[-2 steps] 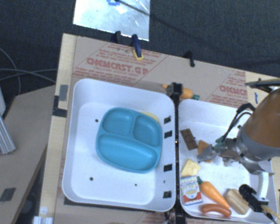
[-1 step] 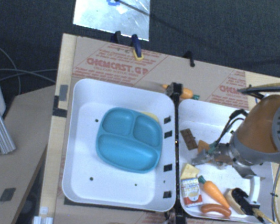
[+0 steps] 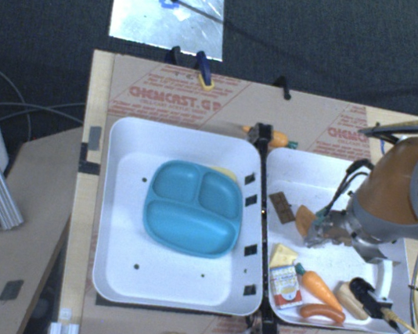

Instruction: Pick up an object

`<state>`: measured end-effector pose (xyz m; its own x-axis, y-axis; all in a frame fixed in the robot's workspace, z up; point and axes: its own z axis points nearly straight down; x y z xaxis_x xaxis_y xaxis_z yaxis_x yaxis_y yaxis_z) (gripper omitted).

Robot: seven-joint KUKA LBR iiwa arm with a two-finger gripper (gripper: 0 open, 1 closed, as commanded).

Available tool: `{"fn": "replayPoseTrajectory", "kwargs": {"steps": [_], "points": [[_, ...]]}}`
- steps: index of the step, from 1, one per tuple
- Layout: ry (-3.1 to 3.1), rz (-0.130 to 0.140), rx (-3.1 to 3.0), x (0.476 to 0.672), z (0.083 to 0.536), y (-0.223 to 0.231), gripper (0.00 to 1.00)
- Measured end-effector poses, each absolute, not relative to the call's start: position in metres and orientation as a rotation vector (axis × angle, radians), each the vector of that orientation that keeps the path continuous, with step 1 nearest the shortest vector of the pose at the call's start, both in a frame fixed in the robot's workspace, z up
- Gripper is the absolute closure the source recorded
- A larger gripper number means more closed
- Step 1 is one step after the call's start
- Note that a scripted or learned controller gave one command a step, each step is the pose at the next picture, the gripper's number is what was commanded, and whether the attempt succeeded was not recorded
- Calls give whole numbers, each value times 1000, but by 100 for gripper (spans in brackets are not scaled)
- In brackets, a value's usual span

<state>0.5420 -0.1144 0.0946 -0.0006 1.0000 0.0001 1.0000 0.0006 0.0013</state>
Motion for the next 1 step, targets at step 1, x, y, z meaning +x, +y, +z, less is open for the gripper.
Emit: {"fn": "replayPoseTrajectory", "kwargs": {"steps": [1], "points": [[2223, 6, 2213, 544, 156, -108, 100]]}}
